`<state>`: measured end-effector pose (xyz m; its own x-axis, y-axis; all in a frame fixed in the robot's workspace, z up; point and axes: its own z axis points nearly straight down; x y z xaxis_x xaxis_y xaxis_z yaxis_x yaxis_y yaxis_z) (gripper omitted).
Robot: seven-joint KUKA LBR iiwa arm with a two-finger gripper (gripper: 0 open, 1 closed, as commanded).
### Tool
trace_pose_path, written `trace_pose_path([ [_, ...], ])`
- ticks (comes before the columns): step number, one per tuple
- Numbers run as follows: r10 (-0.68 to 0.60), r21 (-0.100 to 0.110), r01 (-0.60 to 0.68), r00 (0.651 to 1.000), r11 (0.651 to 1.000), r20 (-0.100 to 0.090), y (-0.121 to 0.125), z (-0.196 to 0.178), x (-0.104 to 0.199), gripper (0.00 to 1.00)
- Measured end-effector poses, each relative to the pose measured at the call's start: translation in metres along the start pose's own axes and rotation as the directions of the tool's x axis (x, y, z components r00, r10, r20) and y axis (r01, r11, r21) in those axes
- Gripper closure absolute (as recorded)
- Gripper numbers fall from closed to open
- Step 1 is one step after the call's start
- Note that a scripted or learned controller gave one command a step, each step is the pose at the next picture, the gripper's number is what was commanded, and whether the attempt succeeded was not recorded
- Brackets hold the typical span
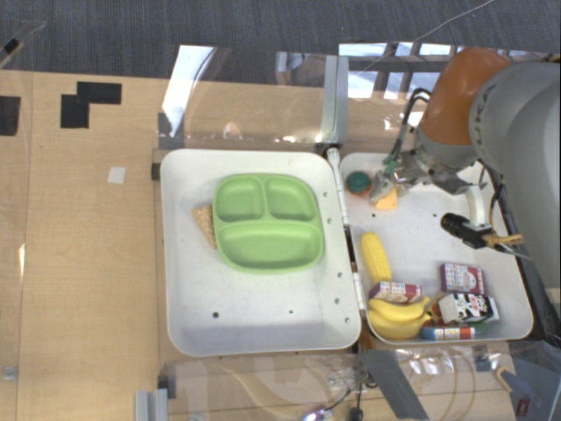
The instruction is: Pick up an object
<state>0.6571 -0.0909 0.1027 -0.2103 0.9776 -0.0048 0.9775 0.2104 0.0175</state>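
Where the wooden bench top (88, 279) runs out to the far L, it carries a few black square marks (90, 102). Next comes the L bin (184, 323), w/ a lime-green divided plate (267, 222) about mid-bin: two small compartments at the back, one wide one in front, all bare. A tan cracker-like slab (204, 224) lies against the plate's L edge. Past the divider, the R bin (412, 235) is much busier. In its back L corner sits a small teal round thing (358, 181), too small to name. Just beside it, to the R, lies a yellow-orange wedge (387, 202), prob. toy cheese. The gripper (391, 179) is down right over that wedge, at or touching its top. Its tip is small & dark here, so I cannot tell if the pincer is spread, pressed together, or pinching the wedge. Nearer the front along the L wall lies a corn cob (376, 255), lengthwise. Below it a small pink-and-white box (399, 289) touches a banana (399, 316) in the front L corner. Further R are a magenta box (461, 277), a black-and-white carton (465, 307) just in front of it, and a red-and-blue marker-like tube (451, 331) along the front wall. The grey arm (526, 121), w/ its orange band (460, 95), comes in over the bin's back R.
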Motion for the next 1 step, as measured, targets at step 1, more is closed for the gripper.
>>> trace_pose_path([
  [1, -0.020, 0.009, 0.020, 1.000, 1.000, -0.004, 0.0274, -0.0848, 0.0561, 1.00],
])
